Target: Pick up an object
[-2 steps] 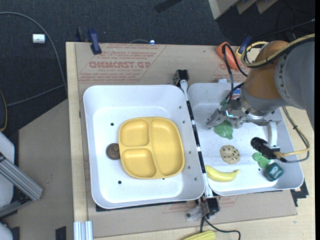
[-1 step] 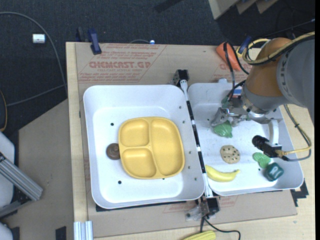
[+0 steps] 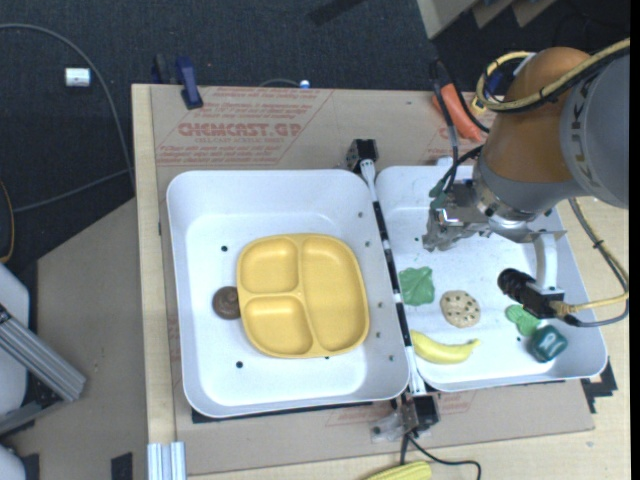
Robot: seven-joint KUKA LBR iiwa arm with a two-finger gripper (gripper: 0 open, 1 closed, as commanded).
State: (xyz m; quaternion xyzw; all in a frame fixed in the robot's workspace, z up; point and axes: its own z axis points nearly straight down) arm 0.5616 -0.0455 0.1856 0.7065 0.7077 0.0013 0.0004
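My gripper [image 3: 440,232] hangs over the upper left part of the right bin [image 3: 500,183], with the arm coming in from the right. Just below it lies a green leafy piece [image 3: 417,285]. A speckled cookie [image 3: 460,309] lies right of that piece, and a yellow banana [image 3: 444,348] rests near the bin's front edge. A small green and teal object [image 3: 540,335] sits at the bin's lower right corner. Nothing shows between the gripper and these things.
The left bin [image 3: 200,208] holds a yellow divided plate [image 3: 300,295] with a brown round object [image 3: 226,302] touching its left edge. A ridge [image 3: 385,258] separates the two bins. Cardboard [image 3: 240,128] lies behind the bins.
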